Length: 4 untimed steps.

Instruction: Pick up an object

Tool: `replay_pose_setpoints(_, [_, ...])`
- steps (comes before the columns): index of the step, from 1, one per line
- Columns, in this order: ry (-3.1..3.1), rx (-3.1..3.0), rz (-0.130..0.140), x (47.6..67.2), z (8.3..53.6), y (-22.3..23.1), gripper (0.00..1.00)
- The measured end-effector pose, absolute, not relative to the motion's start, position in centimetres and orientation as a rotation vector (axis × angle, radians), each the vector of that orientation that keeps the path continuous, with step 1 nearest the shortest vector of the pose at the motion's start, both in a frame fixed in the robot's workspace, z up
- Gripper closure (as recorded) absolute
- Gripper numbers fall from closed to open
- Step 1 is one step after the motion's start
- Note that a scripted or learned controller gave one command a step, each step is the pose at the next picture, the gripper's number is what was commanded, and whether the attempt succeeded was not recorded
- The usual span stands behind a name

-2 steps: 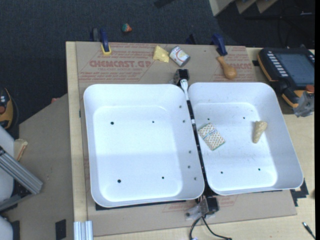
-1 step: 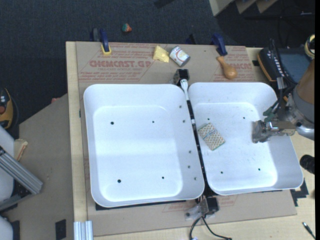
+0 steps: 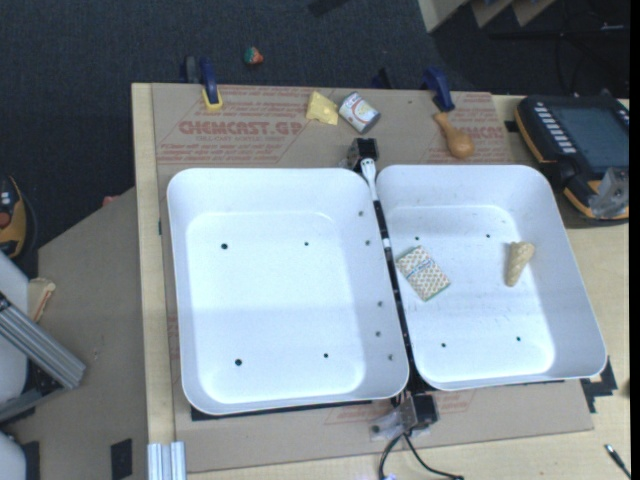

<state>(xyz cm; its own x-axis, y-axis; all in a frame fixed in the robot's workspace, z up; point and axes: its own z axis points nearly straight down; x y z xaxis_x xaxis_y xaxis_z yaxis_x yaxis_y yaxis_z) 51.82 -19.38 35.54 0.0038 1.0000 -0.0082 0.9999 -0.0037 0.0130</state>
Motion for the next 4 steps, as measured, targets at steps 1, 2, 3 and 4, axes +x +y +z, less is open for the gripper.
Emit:
replay_pose_setpoints(1, [2.234, 2.218, -0.002, 53.5, 30.4, -12.2, 1.00])
replay_pose_setpoints(2, [2.205, 2.212, 0.008, 59.4, 41.9, -20.7, 1.00])
replay_pose_setpoints(3, [2.232, 2.219, -0.003, 58.6, 35.4, -12.6, 1.00])
replay_pose_setpoints(4, [2.211, 2.223, 0.001, 56.5, 36.6, -21.2, 1.00])
